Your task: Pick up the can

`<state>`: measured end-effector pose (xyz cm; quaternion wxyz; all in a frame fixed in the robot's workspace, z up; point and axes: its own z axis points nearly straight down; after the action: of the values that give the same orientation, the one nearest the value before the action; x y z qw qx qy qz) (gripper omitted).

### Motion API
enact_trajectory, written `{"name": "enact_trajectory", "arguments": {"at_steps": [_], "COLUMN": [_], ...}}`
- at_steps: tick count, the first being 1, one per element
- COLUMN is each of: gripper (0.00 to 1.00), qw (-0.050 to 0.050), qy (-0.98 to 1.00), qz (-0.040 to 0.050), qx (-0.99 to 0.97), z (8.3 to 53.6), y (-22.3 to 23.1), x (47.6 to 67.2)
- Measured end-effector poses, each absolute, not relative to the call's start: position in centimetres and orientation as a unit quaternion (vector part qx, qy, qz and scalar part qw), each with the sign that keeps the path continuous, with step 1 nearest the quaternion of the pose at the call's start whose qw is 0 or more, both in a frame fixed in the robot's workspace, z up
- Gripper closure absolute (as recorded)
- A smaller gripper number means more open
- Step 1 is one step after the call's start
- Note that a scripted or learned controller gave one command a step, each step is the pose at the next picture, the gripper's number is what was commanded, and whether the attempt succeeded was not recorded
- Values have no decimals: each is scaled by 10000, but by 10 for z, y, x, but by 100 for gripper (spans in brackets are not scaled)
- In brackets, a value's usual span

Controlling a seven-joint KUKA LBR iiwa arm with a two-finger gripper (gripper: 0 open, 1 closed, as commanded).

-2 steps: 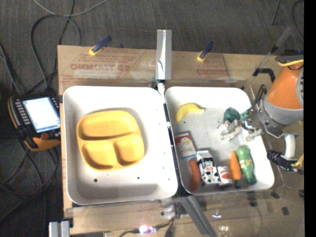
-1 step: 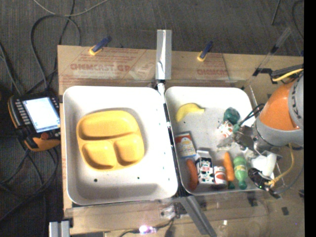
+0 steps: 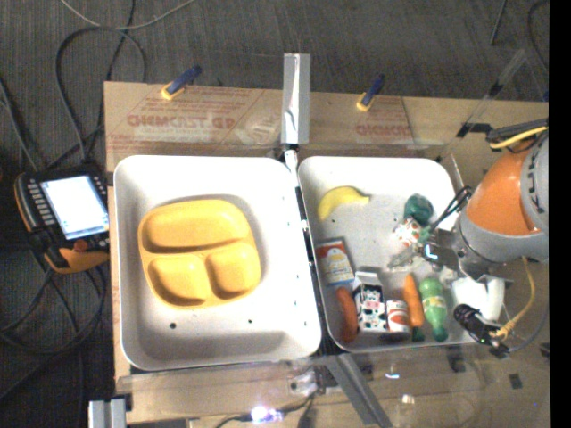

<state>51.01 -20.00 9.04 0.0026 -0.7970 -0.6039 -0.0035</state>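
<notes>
Near the lower edge of the right bin [image 3: 312, 239] lies a row of items: a brown sausage-like piece [image 3: 346, 314], a small black-and-white carton [image 3: 369, 306], a short red-and-white can [image 3: 397, 315], a carrot [image 3: 412, 300] and a green bottle [image 3: 434, 306]. The can lies just beside the carton and touches or nearly touches the carrot. Higher up, an orange-labelled packet [image 3: 334, 262] sits against the bin's left wall. The gripper [image 3: 419, 248] hangs at the frame's right over crumpled clear wrapping [image 3: 409, 235]; whether it is open or closed cannot be made out. A dark green object [image 3: 417, 208], possibly a toy vegetable, lies above it, with a banana [image 3: 341, 200] toward the upper left. The left bin [image 3: 125, 266] bears a yellow divided tray [image 3: 201, 250].
</notes>
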Motion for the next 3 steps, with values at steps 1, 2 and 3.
{"name": "enact_trajectory", "arguments": {"at_steps": [1, 2, 3], "gripper": [0, 100, 100], "qw": [19, 29, -108], "qy": [-6100, -6105, -6419], "qz": [32, 73, -27], "qx": [-7924, -7920, -7667], "z": [96, 101, 95], "y": [-193, -194, -178], "x": [598, 597, 613]}}
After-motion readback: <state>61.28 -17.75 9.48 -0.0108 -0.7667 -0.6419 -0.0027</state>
